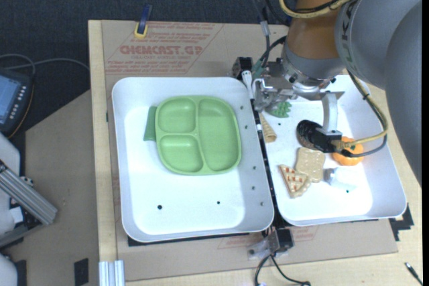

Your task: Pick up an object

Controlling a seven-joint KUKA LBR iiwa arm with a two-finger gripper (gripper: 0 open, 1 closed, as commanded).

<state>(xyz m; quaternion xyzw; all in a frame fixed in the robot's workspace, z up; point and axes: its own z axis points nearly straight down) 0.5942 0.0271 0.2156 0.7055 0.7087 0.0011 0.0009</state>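
In the far-left corner of the right shallow white bin point(375, 201), a small green plastic piece point(282, 108) lies just beside the claw point(273, 96); whether the claw is spread or pressed together cannot be told.

Left bin point(134, 211): we see open floor below the green plate point(198, 134).
Right bin point(375, 194): cracker point(310, 161) and waffle wedge point(293, 180) crowd centre; arm point(322, 17) overhangs top.

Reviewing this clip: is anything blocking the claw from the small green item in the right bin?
Nothing visible does. The claw sits right at the green item, near the far left corner of the right bin. The cone lies just nearer the camera, beside the item rather than over it.
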